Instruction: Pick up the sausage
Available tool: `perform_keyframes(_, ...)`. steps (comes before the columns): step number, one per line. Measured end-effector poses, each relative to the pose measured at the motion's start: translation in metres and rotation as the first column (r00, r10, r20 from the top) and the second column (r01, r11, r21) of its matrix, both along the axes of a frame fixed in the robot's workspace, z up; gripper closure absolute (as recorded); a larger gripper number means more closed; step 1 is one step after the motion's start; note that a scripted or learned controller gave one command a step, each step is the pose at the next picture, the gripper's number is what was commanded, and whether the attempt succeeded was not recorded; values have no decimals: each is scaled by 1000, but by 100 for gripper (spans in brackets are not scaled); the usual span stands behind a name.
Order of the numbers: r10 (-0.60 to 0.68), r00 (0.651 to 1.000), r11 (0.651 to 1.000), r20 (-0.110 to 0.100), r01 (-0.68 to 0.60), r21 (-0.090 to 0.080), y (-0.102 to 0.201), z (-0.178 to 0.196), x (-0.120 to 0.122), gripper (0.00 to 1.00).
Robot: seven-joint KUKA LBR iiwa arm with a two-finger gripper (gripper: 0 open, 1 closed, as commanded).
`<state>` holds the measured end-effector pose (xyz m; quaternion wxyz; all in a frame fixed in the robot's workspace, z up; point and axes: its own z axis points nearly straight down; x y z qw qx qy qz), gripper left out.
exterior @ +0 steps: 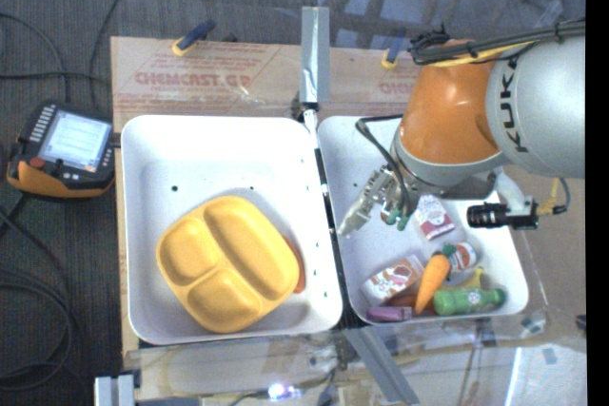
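A dark reddish-brown piece (402, 298) that looks like the sausage lies near the front of the right bin (354, 168), partly hidden under the orange carrot (433, 278). My gripper (366, 204) hangs below the orange wrist band over the left middle of the right bin, pointing toward the divider. It is well behind and to the left of the sausage. Nothing can be seen held in it.
A yellow divided tray (228, 261) fills the front of the left bin (152, 157), with a red-orange sliver (300, 276) showing at its right edge. Around the sausage lie a green bottle (466, 299), small printed packets (392, 279) (435, 222) and a purple piece (385, 312).
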<state>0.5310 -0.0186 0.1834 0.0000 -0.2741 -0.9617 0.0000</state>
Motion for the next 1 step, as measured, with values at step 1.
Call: perform_keyframes(1,177,984,984,-1,-177,0,71,0,4,100)
